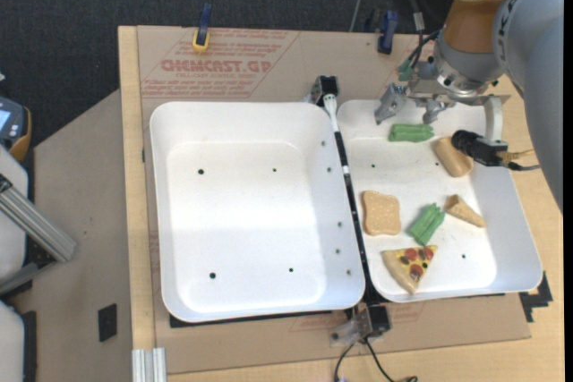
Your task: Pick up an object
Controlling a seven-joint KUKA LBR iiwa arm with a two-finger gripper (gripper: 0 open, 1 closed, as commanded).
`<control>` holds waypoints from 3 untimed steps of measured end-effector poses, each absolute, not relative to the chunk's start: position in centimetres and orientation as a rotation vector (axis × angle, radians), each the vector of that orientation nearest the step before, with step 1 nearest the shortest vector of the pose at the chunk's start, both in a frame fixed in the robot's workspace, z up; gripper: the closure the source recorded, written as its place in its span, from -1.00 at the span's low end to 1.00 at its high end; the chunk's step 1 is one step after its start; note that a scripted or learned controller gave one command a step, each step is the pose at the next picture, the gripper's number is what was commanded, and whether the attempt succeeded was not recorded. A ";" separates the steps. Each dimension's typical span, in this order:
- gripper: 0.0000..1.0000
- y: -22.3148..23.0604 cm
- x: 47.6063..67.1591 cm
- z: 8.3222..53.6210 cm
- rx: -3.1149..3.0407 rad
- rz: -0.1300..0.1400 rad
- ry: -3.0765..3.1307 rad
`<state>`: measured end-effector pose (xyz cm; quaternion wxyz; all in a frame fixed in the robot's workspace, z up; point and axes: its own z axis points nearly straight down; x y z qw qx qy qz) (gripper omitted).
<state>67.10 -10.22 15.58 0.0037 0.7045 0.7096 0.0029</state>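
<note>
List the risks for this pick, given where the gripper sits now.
The gripper hovers above the green piece near the right bin's far wall; a finger might clip that wall on descent. The brown roll lies close by and could get nudged. The piece lies flat, so the fingers may slide off.

The grey arm [528, 40] is extended in from the right, orange band uppermost. The gripper [411, 107] is pointed downward, fingers spread apart.
</note>
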 end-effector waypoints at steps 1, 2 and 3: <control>-1.00 -9.4 64.5 8.0 2.227 -0.007 2.226; -1.00 -4.5 58.3 19.1 2.217 0.005 2.226; -1.00 5.3 52.9 18.4 2.216 -0.002 2.237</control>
